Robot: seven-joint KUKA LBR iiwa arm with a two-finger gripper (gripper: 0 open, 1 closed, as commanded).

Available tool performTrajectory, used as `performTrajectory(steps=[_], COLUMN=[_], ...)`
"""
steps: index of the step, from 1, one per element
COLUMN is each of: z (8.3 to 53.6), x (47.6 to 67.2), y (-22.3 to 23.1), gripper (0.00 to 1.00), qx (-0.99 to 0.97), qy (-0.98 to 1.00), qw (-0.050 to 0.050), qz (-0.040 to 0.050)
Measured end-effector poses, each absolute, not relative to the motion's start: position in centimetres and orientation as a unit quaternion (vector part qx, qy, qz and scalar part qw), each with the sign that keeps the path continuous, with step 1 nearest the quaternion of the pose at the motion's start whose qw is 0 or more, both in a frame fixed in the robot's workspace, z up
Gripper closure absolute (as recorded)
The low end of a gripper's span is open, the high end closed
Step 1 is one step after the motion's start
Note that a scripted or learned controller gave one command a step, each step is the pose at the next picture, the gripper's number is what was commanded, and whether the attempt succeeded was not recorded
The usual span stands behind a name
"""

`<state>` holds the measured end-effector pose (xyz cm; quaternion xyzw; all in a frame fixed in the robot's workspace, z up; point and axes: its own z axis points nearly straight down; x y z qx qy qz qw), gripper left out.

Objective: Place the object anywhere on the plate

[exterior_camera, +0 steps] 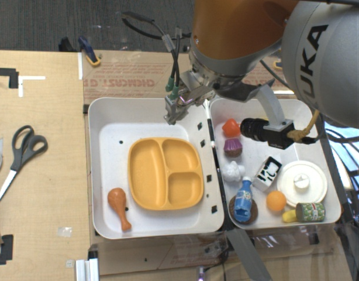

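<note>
A yellow divided plate point(166, 173) lies in the middle of the left bin point(103, 157), with nothing on it. An orange toy drumstick point(118, 206) rests on the bin floor just left of the plate's lower corner, apart from it. My gripper point(172, 115) hangs over the back of the left bin, above the plate's far edge and close to the wall between the bins. I see nothing held in it. The orange-banded wrist rises behind it.
The right bin point(328, 157) holds several items: a red-orange piece point(230, 127), a purple piece point(232, 148), a blue bottle point(244, 199), an orange ball point(276, 201), a white round lid point(302, 182), a green can point(311, 211). Scissors point(21, 151) lie on the bench at left.
</note>
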<state>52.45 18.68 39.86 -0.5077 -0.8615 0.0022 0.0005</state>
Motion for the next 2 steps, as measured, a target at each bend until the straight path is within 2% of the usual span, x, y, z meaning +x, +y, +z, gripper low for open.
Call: performTrajectory(steps=[1, 2], z=[42.1, 28.5], x=[48.5, 47.8], y=[18.2, 22.3], gripper=[1.00, 1.00], qx=[-0.335, -0.293], qy=[-0.942, -0.956], qw=[0.000, 0.001], qz=[0.0008, 0.0012])
